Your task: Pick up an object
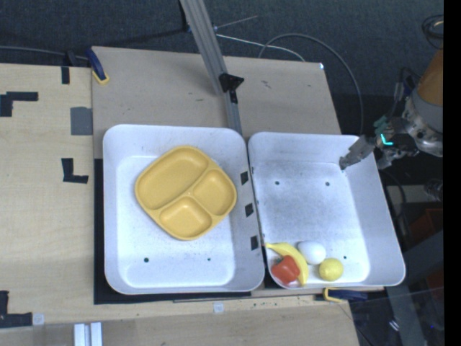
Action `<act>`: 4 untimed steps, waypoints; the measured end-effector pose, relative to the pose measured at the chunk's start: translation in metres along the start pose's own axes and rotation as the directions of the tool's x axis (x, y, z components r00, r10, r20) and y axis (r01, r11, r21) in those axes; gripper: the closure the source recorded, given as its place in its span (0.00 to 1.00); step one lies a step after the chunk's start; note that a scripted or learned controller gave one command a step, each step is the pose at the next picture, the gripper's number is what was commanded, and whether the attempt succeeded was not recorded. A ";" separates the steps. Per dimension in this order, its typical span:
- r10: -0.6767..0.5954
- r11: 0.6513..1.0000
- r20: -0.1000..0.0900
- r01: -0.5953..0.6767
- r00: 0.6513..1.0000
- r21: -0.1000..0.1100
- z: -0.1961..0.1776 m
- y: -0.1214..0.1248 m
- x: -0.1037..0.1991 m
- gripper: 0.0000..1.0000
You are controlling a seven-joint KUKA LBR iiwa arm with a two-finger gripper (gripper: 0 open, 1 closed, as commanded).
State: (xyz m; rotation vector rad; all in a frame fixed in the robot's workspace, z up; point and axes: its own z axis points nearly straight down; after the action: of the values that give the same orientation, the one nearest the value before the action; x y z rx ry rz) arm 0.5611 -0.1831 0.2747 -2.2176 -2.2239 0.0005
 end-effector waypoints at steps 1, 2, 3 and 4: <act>0.002 1.000 0.000 -0.002 1.000 0.006 0.056 -0.006 -0.008 0.00; 0.001 1.000 -0.001 -0.001 1.000 0.008 0.120 -0.010 -0.003 0.00; 0.001 1.000 -0.001 -0.001 1.000 0.008 0.178 -0.013 0.007 0.00; 0.000 1.000 -0.001 0.000 1.000 0.002 0.165 -0.011 0.007 1.00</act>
State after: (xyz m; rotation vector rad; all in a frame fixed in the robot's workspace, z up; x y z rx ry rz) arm 0.5499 -0.1756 0.1097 -2.2163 -2.2218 0.0020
